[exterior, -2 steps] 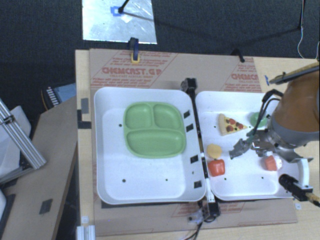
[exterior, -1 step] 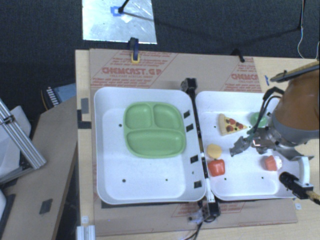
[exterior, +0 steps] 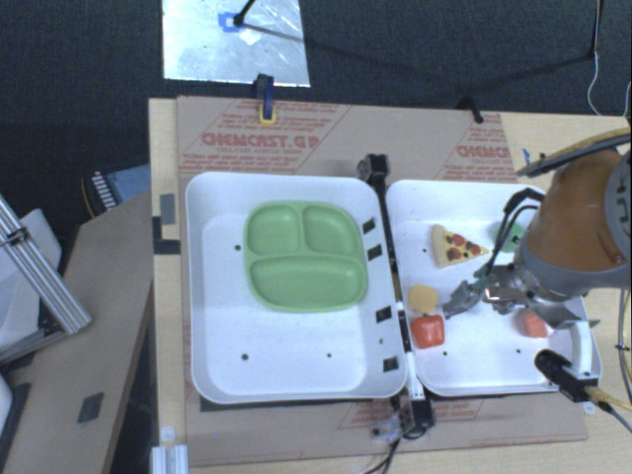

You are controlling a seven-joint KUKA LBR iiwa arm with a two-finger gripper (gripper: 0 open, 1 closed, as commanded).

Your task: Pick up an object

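Observation:
The right white bin holds a toy pizza slice near its back, a small yellow piece and a red piece by its left wall, and a salmon-red piece partly under the arm. My gripper hangs low over the bin's middle, pointing left. It is just right of the yellow piece and above-right of the red one. Nothing shows held in it. The orange-banded wrist covers the bin's right side.
The left white bin carries a green divided plate. A black clamped divider runs between the bins. A black fitting sits at the right bin's front right corner. A silver sheet lies beyond the bench.

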